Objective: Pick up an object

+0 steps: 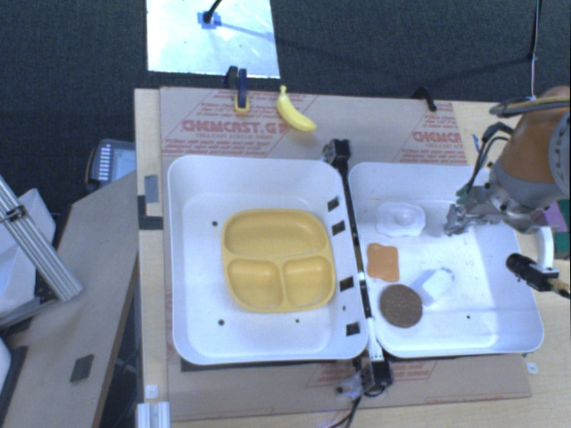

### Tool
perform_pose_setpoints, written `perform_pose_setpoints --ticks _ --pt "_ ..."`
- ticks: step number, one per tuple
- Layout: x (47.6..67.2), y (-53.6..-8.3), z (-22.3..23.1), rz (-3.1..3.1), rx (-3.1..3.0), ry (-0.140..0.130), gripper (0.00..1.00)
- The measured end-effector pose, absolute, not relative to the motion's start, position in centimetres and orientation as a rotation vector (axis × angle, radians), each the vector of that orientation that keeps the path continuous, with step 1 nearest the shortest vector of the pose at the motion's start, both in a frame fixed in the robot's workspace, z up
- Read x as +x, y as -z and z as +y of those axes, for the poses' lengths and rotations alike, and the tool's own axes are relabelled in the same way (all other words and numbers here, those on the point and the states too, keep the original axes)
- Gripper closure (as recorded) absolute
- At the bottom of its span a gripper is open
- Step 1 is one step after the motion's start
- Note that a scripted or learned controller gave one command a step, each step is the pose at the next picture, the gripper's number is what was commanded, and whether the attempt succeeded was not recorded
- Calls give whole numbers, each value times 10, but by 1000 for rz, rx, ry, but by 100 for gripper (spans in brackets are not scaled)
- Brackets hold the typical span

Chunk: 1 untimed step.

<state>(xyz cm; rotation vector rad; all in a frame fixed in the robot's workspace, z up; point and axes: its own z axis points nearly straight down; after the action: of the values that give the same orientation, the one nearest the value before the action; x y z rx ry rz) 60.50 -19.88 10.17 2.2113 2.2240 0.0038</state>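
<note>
Two white bins are sitting side by side on the bench. The left bin (192, 239) is holding a yellow tray (277, 259) with three compartments, lying flat at its middle. The right bin (500, 324) is holding four small things: a clear cup (399, 218) is lying near its upper left part, an orange slab (384, 262) is lying just below the cup, a brown disc (401, 306) is lying lower still, and a white piece (435, 283) is lying just beside the disc at its upper right, seemingly touching it.

The arm (533, 154) is reaching in from the right edge of the frame, its orange band showing above the grey wrist. The gripper (457, 219) is hanging over the upper right part of the right bin, to the right of the cup and apart from it. It is too small and dark to make out, so I cannot tell how its fingers are standing, and nothing is showing between them.

A banana (295, 113) is lying on the cardboard above the bins, near the top centre of the frame. A shiny square sheet (214, 25) is lying on the dark floor at the upper left.
</note>
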Motion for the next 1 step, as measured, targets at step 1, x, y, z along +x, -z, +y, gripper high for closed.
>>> perform_pose_setpoints --ticks 1 --pt "614 -150 -204 2223 2212 -5 100"
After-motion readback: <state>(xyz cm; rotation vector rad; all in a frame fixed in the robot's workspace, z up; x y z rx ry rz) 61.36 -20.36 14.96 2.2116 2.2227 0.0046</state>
